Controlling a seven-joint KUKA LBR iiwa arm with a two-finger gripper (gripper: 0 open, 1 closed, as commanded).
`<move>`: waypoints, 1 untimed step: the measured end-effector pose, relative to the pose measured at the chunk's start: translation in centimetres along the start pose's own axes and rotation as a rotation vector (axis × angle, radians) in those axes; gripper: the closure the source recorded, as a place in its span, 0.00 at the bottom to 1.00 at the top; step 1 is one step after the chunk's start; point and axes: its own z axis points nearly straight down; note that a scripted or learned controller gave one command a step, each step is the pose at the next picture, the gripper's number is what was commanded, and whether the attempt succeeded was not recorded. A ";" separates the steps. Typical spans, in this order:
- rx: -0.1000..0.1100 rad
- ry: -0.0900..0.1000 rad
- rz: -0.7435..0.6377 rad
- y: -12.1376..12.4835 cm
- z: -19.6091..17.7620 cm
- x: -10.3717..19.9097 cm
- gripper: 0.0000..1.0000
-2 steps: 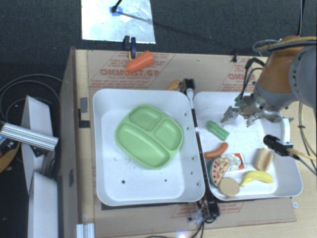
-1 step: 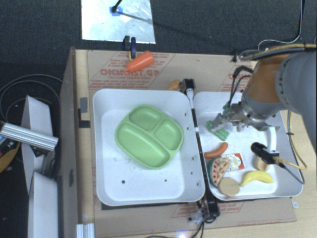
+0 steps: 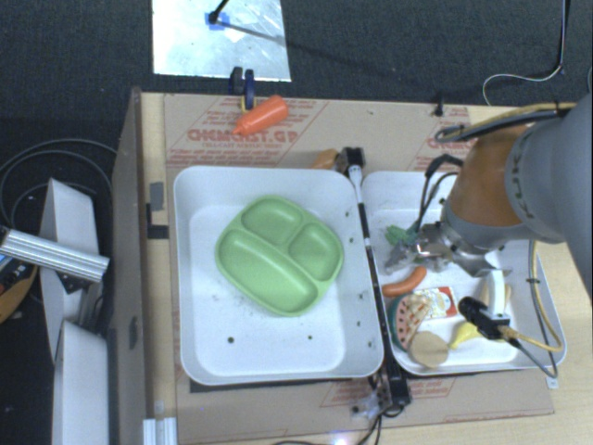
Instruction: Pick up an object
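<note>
**Cardboard surface (image 3: 306, 123), claw (image 3: 412, 248) low in the bin by its right edge**

Your surface carries two white bins side by side. The grey arm (image 3: 547, 174) reaches over the right-edge bin (image 3: 389, 193). A green divided plate (image 3: 278, 253) lies alone in the left-edge bin (image 3: 199, 248). An orange carrot (image 3: 261, 115) rests on bare cardboard near the back edge. Your candidates sit in the right-edge bin: a printed packet (image 3: 422, 306), a red sausage (image 3: 405, 282) just below the claw, a tan round piece (image 3: 429, 349) toward the front edge, and a small green item (image 3: 398, 235) right by the claw. You cannot tell whether the claw is spread or pinching.
</note>
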 end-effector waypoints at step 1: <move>-0.001 -0.001 0.001 -1.9 -0.1 -0.2 0.00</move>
